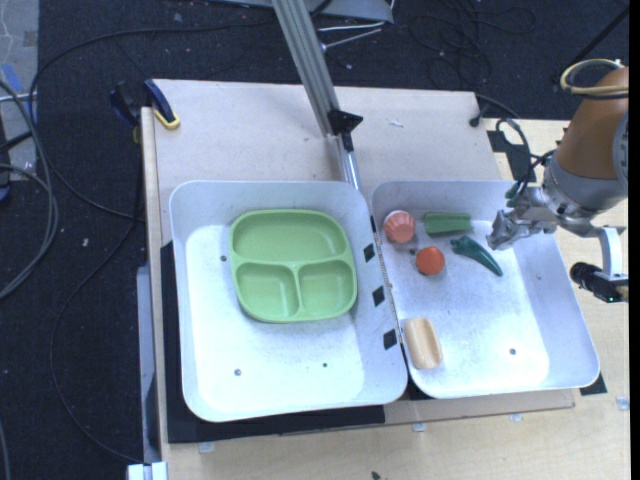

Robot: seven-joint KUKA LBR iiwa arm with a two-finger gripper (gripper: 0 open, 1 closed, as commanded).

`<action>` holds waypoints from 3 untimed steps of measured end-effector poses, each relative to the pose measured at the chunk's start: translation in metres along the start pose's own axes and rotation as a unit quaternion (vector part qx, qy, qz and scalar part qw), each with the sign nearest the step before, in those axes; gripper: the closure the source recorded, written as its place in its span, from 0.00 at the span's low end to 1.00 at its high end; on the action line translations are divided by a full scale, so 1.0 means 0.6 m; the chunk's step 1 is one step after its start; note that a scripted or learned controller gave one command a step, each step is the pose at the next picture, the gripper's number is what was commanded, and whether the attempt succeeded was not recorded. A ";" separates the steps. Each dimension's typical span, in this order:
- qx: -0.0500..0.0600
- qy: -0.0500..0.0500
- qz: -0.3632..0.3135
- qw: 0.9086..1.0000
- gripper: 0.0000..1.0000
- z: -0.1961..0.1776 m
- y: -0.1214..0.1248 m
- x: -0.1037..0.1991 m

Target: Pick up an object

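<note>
Camera view: left bin [200, 368] carries one green tray [294, 265]; right bin [540, 358] carries five food items. Hand [503, 233] hovers near its far right corner, grip unclear.

Light green tray [294, 265], white bins [210, 368], possibly orange tomato [430, 261].

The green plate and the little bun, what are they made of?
The green plate looks like smooth matte plastic: one even colour, moulded dividers. The bun is probably toy plastic or foam; its tan surface looks dull, but the picture is too small to be sure.
</note>
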State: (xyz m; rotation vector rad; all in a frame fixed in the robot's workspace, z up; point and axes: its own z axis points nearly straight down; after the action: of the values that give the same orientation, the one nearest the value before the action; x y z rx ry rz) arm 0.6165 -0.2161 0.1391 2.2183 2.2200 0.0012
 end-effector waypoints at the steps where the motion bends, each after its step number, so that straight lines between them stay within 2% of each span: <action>1: -0.003 -0.001 -0.001 1.000 1.00 -0.108 0.003 -0.002; 2: 0.000 0.000 0.000 1.000 1.00 -0.119 0.004 -0.002; 3: 0.001 0.001 -0.003 1.000 1.00 -0.138 0.006 0.084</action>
State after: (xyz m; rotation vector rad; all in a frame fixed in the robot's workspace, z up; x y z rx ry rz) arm 0.6201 -0.1656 0.2219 2.2138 2.2288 0.0025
